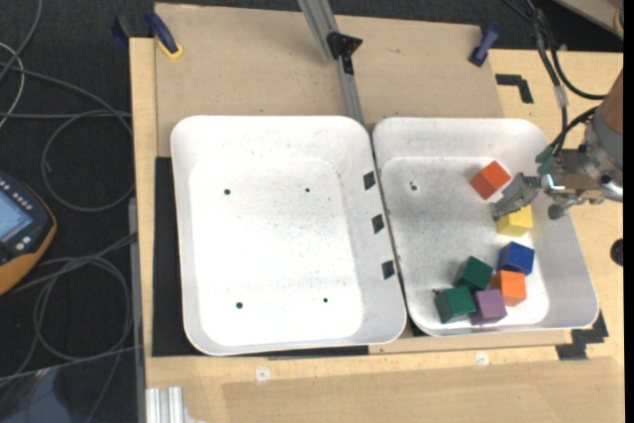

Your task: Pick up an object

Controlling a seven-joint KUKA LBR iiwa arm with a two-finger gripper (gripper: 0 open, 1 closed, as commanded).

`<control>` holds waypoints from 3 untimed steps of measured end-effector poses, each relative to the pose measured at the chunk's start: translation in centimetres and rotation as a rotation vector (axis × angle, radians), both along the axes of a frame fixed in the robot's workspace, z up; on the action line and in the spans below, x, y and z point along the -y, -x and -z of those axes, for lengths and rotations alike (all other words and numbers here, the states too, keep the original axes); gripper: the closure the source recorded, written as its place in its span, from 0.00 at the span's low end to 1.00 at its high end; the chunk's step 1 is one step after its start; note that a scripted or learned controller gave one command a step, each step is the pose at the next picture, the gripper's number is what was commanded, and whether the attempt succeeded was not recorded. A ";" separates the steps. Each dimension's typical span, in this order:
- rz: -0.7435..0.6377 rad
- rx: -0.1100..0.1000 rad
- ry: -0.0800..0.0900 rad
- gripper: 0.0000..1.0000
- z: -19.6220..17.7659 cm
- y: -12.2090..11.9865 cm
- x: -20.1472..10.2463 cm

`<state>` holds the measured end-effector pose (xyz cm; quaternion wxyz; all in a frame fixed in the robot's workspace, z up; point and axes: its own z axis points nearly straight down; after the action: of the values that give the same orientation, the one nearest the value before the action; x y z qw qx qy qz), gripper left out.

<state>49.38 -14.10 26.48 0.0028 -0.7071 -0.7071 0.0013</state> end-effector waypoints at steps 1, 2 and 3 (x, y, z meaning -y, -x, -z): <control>-0.001 0.006 0.001 0.00 -0.2 -0.1 0.0; 0.001 -0.002 -0.001 0.00 5.7 0.2 0.7; -0.001 -0.001 -0.001 0.00 10.5 -0.1 -0.1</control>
<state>49.52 -13.97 15.99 0.0037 -0.7068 -0.7074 0.0013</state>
